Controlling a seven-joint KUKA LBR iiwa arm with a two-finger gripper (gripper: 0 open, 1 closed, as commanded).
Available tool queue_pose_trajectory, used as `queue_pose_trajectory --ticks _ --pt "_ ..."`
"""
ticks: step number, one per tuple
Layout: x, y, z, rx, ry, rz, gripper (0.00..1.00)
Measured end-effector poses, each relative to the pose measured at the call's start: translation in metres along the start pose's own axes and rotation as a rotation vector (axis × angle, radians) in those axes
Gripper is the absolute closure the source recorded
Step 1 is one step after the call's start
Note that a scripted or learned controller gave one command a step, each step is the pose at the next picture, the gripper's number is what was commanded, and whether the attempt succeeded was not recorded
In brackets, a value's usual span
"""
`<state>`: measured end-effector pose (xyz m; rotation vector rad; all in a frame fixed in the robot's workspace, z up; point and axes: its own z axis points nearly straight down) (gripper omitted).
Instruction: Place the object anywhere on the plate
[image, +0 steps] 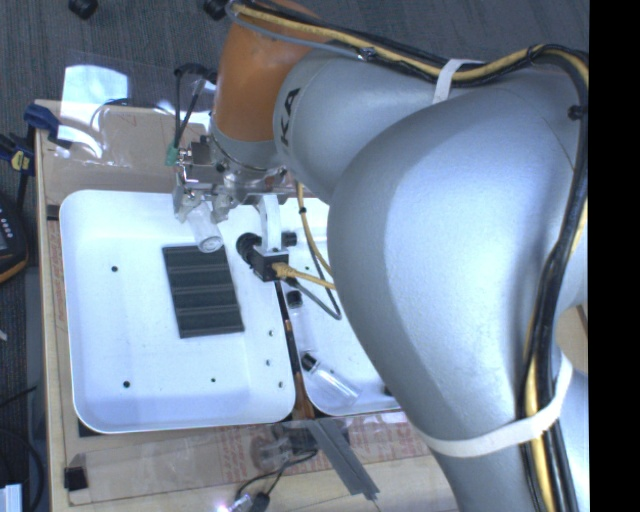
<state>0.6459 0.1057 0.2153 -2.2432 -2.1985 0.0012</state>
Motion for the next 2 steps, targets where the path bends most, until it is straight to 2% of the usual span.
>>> queue_pose_trajectory --ticks 1,2 --pt "0.011 -0.101 0.072 0.009 -0.004 0.267 1.00" --pt "-0.069 -0.161 0.025 0.004 0.000 0.140 1.00"
